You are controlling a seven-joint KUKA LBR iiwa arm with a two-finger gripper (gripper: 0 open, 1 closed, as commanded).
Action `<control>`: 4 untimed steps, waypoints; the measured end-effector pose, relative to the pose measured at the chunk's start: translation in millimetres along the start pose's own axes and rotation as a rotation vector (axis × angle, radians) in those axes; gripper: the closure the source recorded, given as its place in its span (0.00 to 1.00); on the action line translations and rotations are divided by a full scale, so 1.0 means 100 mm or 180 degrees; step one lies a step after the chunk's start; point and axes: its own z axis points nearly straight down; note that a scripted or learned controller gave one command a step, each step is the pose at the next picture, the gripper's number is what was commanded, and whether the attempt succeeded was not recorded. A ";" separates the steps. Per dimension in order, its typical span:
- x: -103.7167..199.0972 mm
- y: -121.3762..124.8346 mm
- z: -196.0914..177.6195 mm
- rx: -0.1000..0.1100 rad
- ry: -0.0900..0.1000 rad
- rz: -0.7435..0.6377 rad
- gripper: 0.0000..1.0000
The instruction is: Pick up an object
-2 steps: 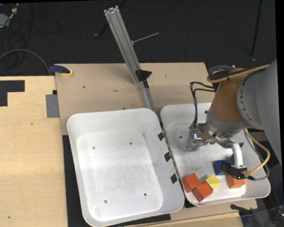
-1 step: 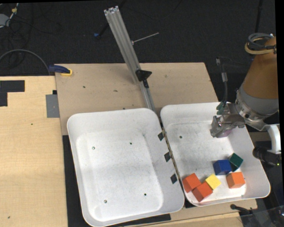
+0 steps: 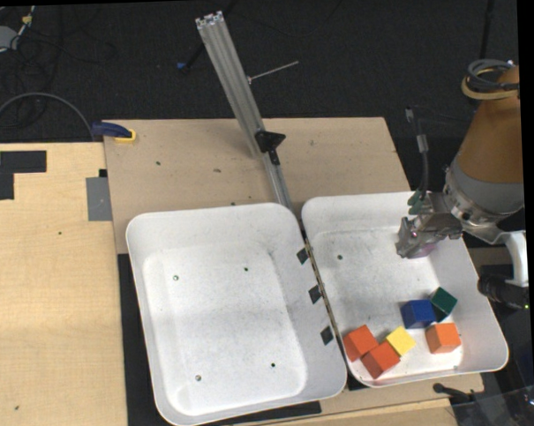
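Several small blocks lie near the front edge of the right bin (image 3: pixel 356 220): a blue block (image 3: pixel 418 312), a dark green block (image 3: pixel 444 301), a yellow block (image 3: pixel 401 340), an orange block (image 3: pixel 443 337) and two more orange-red blocks (image 3: pixel 362 340) (image 3: pixel 380 359). My gripper (image 3: pixel 416 243) hangs over the right bin's middle right part, behind the blocks and apart from them. No block shows at its tip.
The left bin (image 3: pixel 162 230) sits beside the right one, joined by black clips along the shared edge. A slanted aluminium bar (image 3: pixel 238 85) rises from behind the bins. The wooden bench lies behind and to the left.
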 end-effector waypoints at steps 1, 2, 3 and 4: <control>0.06 -0.22 0.76 0.0023 0.0008 0.0046 1.00; 0.05 -0.20 0.72 -0.0004 0.0002 0.0057 0.00; 0.04 -0.20 0.62 -0.0001 0.0002 0.0062 1.00; 0.04 -0.52 -0.24 -0.0029 -0.0002 0.0040 1.00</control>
